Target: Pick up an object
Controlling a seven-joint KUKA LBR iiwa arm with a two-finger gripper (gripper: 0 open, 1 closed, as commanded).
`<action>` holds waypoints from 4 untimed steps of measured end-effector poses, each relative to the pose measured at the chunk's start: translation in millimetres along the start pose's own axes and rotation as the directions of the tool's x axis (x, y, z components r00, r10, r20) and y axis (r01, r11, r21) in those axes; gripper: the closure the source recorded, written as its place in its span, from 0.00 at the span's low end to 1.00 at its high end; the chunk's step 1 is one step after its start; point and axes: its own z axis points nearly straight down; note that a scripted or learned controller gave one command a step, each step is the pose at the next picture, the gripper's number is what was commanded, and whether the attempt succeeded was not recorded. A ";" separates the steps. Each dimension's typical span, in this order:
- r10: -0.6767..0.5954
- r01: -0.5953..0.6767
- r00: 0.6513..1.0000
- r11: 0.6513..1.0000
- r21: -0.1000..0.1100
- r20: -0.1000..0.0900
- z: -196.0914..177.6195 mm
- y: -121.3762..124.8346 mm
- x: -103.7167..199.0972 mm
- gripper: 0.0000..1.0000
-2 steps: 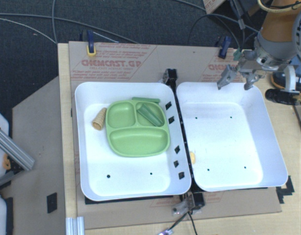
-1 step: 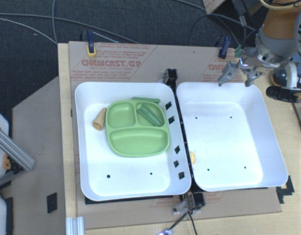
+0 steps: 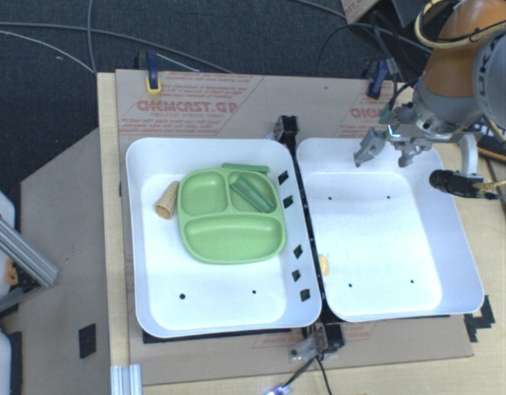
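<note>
Green is the colour that stands out: a green plate (image 3: 230, 218) with three parts sits in the left bin (image 3: 146, 245). A darker green thing (image 3: 254, 192) lies in the plate's top right part, and it looks long and flat. A small tan cone (image 3: 165, 200) lies on the bin floor, touching or just beside the plate's left edge.

The pincer (image 3: 386, 149) hangs over the top edge of the right bin (image 3: 384, 245), far from the plate. Its two fingers are spread apart, and there is nothing between them. The grey arm (image 3: 460, 56) with the orange band comes in from behind it.

All the things to pick are well to the side of the pincer, across the wall where the two bins meet. One tiny yellow bit (image 3: 323, 264) lies down by that wall, in the near part of the right bin. I cannot tell what it is.

What could go wrong? If the pincer goes straight down here, I think it will shut on nothing, or bump the bin's rim. If it goes for the cone, the cone may roll away, since it is round and lies on its side. If it goes for the plate, the plate looks too wide and flat to pinch, and may just slide. The dark green thing lies low in its part of the plate, so the fingers may hit the plate's walls first. The yellow bit sits so near the wall that one finger may not fit beside it.
</note>
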 end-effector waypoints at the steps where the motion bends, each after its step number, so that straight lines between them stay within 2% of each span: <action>1: -0.002 0.002 1.000 1.000 -0.002 0.000 55.5 6.9 7.5 0.00; 2: -0.002 0.002 1.000 1.000 -0.001 0.000 93.3 6.6 8.4 0.00; 3: -0.002 0.002 1.000 1.000 -0.007 0.001 78.8 8.5 8.5 1.00; 4: -0.002 0.002 1.000 1.000 -0.013 0.003 16.2 14.0 13.8 1.00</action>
